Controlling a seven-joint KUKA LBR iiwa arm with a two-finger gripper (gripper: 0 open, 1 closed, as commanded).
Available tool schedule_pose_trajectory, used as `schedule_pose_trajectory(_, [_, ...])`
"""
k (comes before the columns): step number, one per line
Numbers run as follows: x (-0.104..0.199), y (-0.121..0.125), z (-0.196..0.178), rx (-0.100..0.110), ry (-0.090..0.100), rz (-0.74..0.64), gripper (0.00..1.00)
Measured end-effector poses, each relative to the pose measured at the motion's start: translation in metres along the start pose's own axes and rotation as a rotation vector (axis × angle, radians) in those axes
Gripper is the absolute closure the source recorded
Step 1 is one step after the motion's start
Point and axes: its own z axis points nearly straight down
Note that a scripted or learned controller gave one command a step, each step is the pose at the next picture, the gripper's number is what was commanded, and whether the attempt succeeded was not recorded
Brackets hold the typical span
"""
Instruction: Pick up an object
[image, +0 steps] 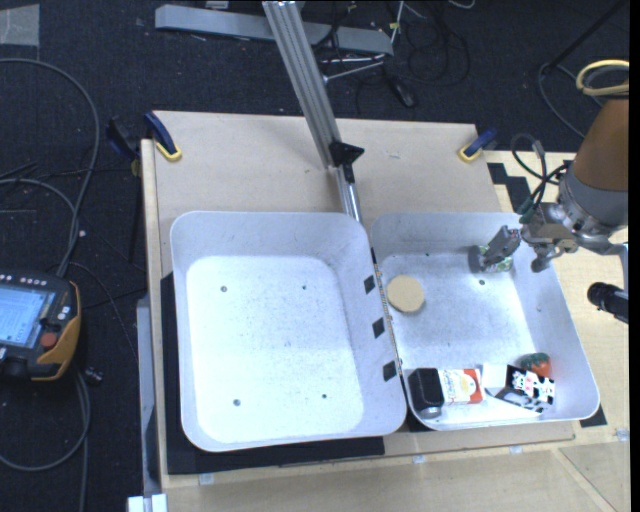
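Currently: gripper (497, 252) over right bin (560, 310), upper part; fingers look apart, nothing between | round tan disc (405, 294) nearest, lower-left of fingertips; no long axis

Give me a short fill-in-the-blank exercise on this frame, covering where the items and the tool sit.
1. The round tan disc lies in the ____ bin.
2. The black box and the red and white packet lie along that bin's ____ wall.
3. The tool is over the right bin's ____ part.
4. The arm carrying it comes in from the view's ____ side.

Missing words: right; near; far; right
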Motion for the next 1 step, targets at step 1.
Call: schedule_pose_trajectory(1, [0.0001, 0.0003, -0.0103, -0.001, 0.000, -0.001, 1.00])
